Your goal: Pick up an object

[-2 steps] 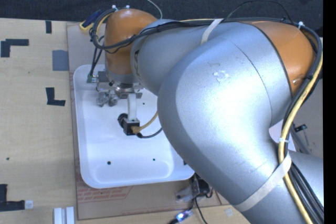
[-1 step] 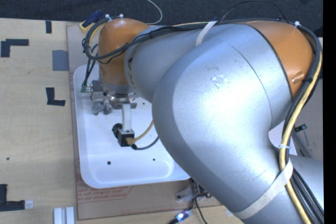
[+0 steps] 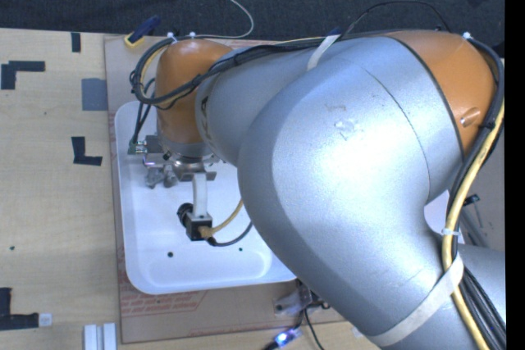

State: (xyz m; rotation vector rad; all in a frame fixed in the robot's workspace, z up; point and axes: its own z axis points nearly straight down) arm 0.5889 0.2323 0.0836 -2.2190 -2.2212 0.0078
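The grey arm (image 3: 344, 176) reaches across the bench (image 3: 49, 201), and its gripper (image 3: 174, 172) sits low over the upper part of a white bin (image 3: 156, 262). Seen from above, the claw is masked by the arm's bulk, so I cannot tell whether it is spread or closed. Whatever lies under it is hidden.

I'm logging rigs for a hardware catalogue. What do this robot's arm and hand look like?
The arm is thick, rounded, glossy grey with an orange band above the wrist. Along it run black cables, held by white ties. The hand is small, silvery metal.
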